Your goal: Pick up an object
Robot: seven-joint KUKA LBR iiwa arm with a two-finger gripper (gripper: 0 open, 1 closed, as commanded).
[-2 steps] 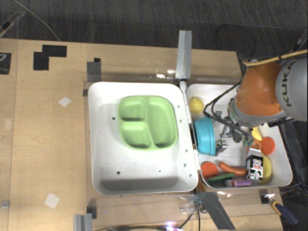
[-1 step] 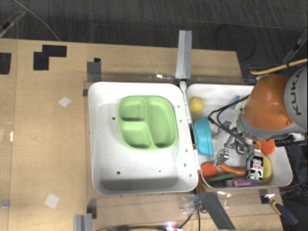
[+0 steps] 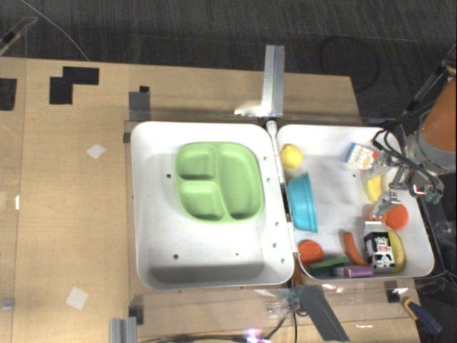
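My gripper [image 3: 390, 195] hangs low over the right side of the right bin [image 3: 328, 145], reaching in from the right edge. Just below it lies an orange ball [image 3: 398, 218], and a small yellow piece [image 3: 373, 187] lies just left of it. I cannot tell whether the gripper touches either. Other objects in this bin are a yellow lemon [image 3: 290, 156], a blue bowl [image 3: 303, 201] on its side, a small white and blue box [image 3: 360, 155], a red tomato [image 3: 310, 250], a reddish sausage [image 3: 349, 245], a black and white carton [image 3: 378, 249] and a banana [image 3: 396, 254].
A green divided plate [image 3: 218, 179] rests in the left bin [image 3: 153, 227]. A green marker [image 3: 330, 264] and a purple item [image 3: 355, 271] lie along the right bin's front wall. A metal post [image 3: 273, 81] stands behind the bins. Cables trail off the arm at the right.
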